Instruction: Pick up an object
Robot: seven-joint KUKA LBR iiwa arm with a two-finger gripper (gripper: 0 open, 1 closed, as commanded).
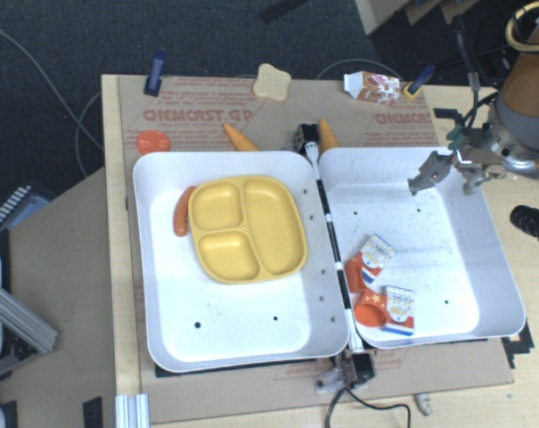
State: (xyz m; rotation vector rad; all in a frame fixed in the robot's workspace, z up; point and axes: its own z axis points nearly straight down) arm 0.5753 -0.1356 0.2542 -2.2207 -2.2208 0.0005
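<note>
Over the right bin (483, 239), up near its far edge, the gripper (447, 175) hung above bare white floor, the grey arm (518, 123) reaching in from the right with its orange band above the wrist. Two fingers (427, 178) pointed down and toward the left, set apart with a gap between them, and nothing sat in that gap: the hand was empty.

Down at the near left corner of that same bin lay the pickings. A small carton (373, 253) in white, red and blue lay tilted, just beside a red-orange strip (351, 276) that ran along the bin's left wall. Below them an orange cup (371, 308) lay touching a second little carton (399, 306), which rested close to the near rim. All of it sat well apart from the gripper.

Across in the left bin (162, 310), a yellow divided plate (248, 228) with three compartments lay toward the far half, and a sausage (182, 212) lay just beside its left edge, touching or nearly so.

Out on the board beyond the bins, a slice of toy bread (272, 81), a carrot (240, 138), an orange lid (152, 141), a blue clip (155, 71) and another carton (373, 86) were scattered.
</note>
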